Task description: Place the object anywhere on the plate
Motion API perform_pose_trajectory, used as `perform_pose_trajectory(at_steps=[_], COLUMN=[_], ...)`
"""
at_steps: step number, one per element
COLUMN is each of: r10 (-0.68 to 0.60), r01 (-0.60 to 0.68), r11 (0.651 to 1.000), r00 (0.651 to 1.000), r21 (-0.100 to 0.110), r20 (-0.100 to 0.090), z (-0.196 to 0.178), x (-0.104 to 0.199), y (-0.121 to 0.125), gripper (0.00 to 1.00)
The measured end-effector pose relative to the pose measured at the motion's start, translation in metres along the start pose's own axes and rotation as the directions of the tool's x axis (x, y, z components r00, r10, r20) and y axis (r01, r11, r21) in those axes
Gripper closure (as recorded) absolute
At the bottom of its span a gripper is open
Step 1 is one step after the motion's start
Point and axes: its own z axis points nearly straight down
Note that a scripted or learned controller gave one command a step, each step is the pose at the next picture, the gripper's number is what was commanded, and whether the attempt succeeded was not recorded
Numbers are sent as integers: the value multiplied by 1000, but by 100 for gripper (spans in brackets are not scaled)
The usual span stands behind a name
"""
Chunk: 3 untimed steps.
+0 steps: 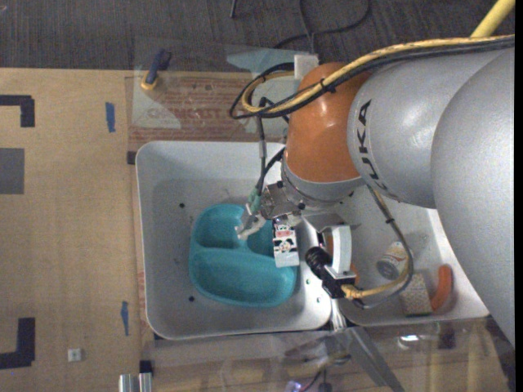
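Jaws [255, 219] over teal plate's [229, 272] right rim

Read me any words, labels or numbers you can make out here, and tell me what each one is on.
"KUKA": dark letters on the grey arm, partly cut off by its curve.
Small carton over the teal plate: black and white printed pattern, too small to read.
Nothing else carries readable text.

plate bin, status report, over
End effector over teal plate, fingers unclear. Small carton at plate's right edge. Arm covers much of right bin.
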Motion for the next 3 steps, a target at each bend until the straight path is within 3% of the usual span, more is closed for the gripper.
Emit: perform_pose_trajectory(at_steps=[1,2,3], r10=[313,662,660], r01=[-313,-662,-660], r11=[950,749,751], r00=[950,749,751], r21=[-10,-24,-21], r20=[-7,-11,-14], z=[96,100,89], x=[61,100,102], y=[-24,-20,-20], gripper=[0,0,100])
